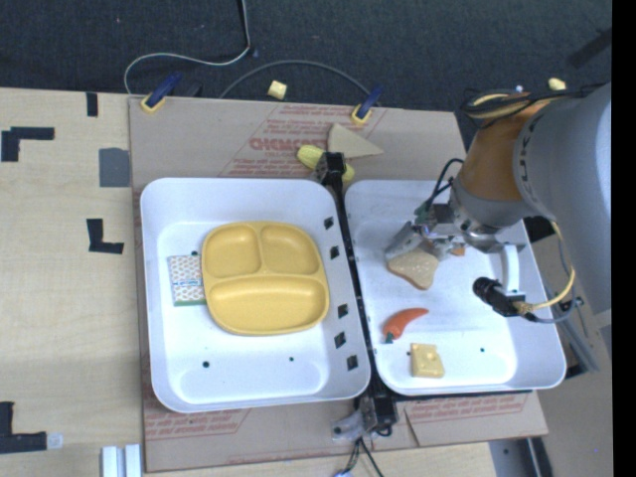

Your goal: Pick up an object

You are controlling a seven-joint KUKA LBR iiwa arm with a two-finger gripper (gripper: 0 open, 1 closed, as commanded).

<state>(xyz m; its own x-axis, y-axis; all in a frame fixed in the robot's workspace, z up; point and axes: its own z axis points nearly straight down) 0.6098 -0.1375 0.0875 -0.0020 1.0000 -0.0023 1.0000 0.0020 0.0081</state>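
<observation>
Bread-like tan wedge (414, 268) lay in the right bin (497, 366), toward its far-left part, and I logged it as the nearest candidate for the pick. Gripper (425, 237) sat directly over the wedge's far edge, its metal fingers (404, 239) splayed apart above it; from my feed I could not tell whether they touched the wedge, and nothing was clamped between them. Grey arm (571, 157) came in from the right, orange band (494, 162) showing above the wrist. Nearer to me in the same bin, a small red-orange pepper-shaped piece (404, 321) lay left of centre, and a pale yellow cheese-like block (427, 361) sat just beyond it toward the near wall, apart from the pepper. Left bin (169, 366) held a yellow divided tray (266, 276) with a small patterned card (185, 278) touching its left edge. Both bins rested side by side on a cardboard sheet (199, 142).
</observation>
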